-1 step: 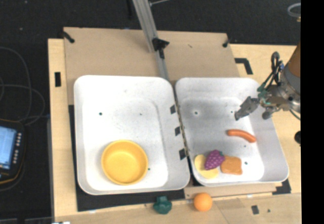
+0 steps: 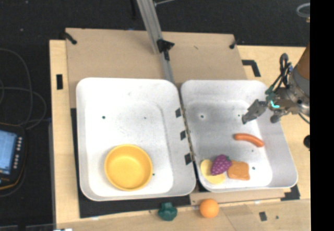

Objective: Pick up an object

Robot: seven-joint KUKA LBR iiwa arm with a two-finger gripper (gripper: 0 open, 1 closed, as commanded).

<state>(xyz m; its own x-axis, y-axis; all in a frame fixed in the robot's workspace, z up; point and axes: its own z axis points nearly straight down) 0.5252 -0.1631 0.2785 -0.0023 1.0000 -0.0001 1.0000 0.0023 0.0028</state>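
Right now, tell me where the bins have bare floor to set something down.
Left bin: bare across its far half and near-right, beside the yellow bowl. Right bin: bare far-left floor, between the divider and the gripper. Crowded at its near edge: grapes, orange piece, hot dog.

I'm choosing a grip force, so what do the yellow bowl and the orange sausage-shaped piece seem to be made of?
Yellow bowl: probably moulded plastic, judging by its even colour, smooth matte surface and thick rounded rim. Orange sausage-shaped piece: likely toy plastic or rubber, uniformly coloured and smooth; whether it is hard or soft cannot be told from this view.
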